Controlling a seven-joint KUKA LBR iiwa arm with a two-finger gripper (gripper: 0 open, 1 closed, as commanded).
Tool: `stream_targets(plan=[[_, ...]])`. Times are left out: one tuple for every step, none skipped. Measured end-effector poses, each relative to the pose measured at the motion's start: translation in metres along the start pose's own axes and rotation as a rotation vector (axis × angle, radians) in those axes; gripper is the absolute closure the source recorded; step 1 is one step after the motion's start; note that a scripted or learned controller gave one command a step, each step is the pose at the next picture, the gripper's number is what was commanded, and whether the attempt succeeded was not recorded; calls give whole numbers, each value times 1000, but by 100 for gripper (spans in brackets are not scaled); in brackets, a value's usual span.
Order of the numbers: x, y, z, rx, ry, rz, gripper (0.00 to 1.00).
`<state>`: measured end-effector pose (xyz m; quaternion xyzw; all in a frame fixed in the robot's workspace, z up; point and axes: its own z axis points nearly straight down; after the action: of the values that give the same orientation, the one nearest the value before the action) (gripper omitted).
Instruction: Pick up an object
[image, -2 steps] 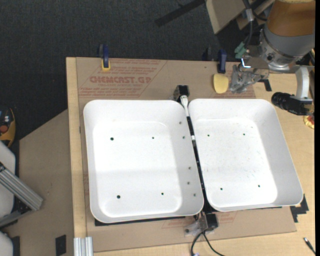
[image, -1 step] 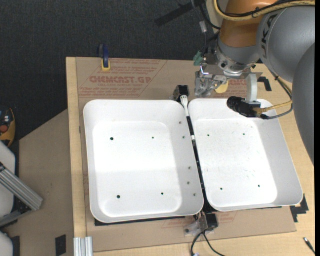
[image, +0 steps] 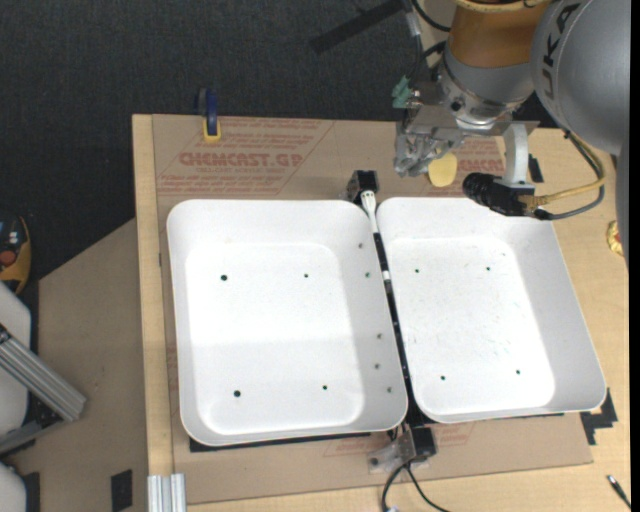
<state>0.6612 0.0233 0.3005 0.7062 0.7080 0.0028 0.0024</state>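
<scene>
Hanging near the back of the tabletop (image: 95, 300), the gripper (image: 417, 165) is just past the far rim of the right bin (image: 560, 330). I cannot tell if it is open or closed. A small yellow lump (image: 442, 170) is right beside the gripper, on its right side. It looks like it touches the gripper, but I cannot tell if the gripper holds it. The lump is over the brown board (image: 300, 150), not in a bin.

The grey arm (image: 595, 70) comes in from the top right. It has an orange band (image: 490, 35) above the gripper.

The 2 white bins are side by side on the board. The left bin (image: 190, 320) has 4 small black dots (image: 223, 278) on its floor. The right bin has 4 dots too. A thin black strip (image: 385, 280) runs between the 2 bins where their rims meet. A small black clip (image: 361, 184) is at the far end of that strip.

The board has red letters on it. A blue and yellow clamp (image: 209, 112) holds the board's far left edge.
</scene>
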Motion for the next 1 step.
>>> stream_targets(plan=[[-101, -9, -94, -5, -7, 12, 100]])
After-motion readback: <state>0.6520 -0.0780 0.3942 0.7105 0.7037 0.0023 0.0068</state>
